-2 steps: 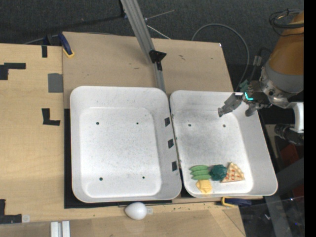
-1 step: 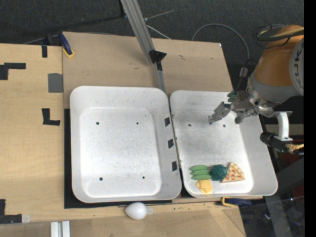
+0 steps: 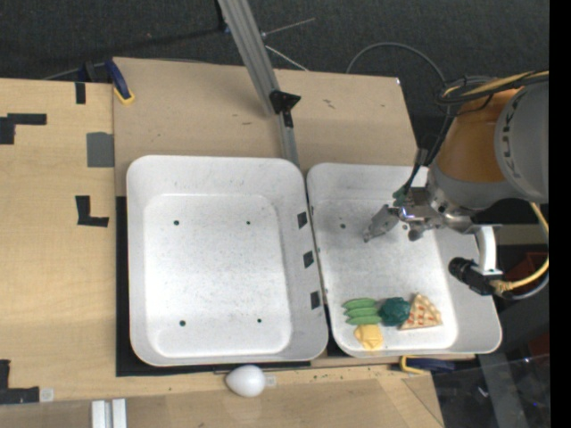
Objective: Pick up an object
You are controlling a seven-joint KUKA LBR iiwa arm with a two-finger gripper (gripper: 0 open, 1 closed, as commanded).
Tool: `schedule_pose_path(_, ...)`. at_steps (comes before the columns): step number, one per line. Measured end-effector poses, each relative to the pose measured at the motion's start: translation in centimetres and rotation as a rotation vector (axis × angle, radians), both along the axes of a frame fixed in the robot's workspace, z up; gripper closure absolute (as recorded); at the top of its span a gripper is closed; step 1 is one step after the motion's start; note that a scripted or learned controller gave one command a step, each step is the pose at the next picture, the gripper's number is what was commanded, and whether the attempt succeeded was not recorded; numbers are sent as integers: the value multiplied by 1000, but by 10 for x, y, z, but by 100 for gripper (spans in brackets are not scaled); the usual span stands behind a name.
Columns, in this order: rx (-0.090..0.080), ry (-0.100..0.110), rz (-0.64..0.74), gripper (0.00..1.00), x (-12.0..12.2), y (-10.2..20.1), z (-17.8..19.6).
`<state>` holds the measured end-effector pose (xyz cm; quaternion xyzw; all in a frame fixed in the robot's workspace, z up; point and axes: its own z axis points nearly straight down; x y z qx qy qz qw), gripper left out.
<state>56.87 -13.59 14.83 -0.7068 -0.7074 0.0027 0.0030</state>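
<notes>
Nearest the lens, a pale metal post (image 3: 254,56) slants down from the top edge, its upper end cut off. Below it, the left bin (image 3: 143,239) is smooth speckled white plastic with rounded corners. Beside it, the right bin (image 3: 343,194) holds a cluster at its near end: a triangular pizza-slice toy (image 3: 421,313) whose tip points toward the arm's side, touching a dark green lump (image 3: 393,310), ribbed green pods (image 3: 361,308) lying crosswise, and a yellow piece (image 3: 368,334). Over that bin's middle hangs the gripper (image 3: 375,228), grasping nothing; whether released or clenched I cannot tell. A white egg-shaped object (image 3: 245,381) rests outside the bins on the bench.
</notes>
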Motion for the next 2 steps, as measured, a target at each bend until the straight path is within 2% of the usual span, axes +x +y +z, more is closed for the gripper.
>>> schedule_pose_path(1, 0, 0, 0, 0, -2, 1, -54)
schedule_pose_path(2, 0, -5, 2, 100, 0, 1, -41)
